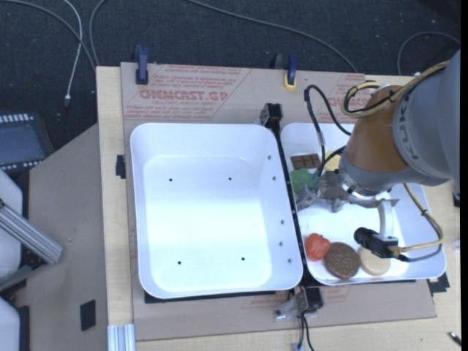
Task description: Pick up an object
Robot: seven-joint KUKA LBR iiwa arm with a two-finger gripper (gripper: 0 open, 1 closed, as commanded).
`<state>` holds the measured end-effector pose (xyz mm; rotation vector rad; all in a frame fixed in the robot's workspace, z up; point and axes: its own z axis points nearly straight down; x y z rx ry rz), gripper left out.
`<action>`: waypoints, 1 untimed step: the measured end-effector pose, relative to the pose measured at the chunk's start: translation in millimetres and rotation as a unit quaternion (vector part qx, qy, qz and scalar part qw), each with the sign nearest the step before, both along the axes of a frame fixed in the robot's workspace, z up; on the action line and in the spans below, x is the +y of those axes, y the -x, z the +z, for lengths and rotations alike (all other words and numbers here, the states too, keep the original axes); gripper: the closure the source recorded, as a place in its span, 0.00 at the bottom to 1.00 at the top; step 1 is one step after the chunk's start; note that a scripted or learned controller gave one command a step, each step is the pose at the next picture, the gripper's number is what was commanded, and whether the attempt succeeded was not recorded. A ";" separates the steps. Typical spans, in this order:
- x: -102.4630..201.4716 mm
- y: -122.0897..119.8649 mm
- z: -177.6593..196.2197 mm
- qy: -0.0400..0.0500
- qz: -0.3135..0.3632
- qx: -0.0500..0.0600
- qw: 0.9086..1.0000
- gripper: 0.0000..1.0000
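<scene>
- Reaching in from the counter's right edge, the arm [409,134] hangs over the right bin [428,265], its orange band and wrist covering the middle of that bin.
- We judge the step in hand to be the approach: the gripper [338,194] sits low among the objects at the bin's left wall, and we see nothing lifted.
- We cannot tell whether the fingers are open or closed; the wrist hides them from above.
- Nearest the gripper lies a green object [301,179], hard against the bin's left wall, with a brown ridged block [305,161] just behind it toward the counter's far edge.
- Along the bin's near edge sit a red-orange piece [316,246], a round brown disc [341,260] touching it, and a pale round piece [375,264] beside the disc.
- We think the green object is the likely target; it looks small, soft-edged and partly shadowed by the wrist.
- The next move, in our view, calls for a closing of the fingers around it and a straight lift, clear of the wall.
- The left bin [212,210] stands alongside.
</scene>
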<state>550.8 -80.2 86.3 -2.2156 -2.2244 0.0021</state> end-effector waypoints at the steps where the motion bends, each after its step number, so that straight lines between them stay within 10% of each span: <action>1: -106.9 -84.4 2.0 0.002 -0.004 -0.003 1.000 0.00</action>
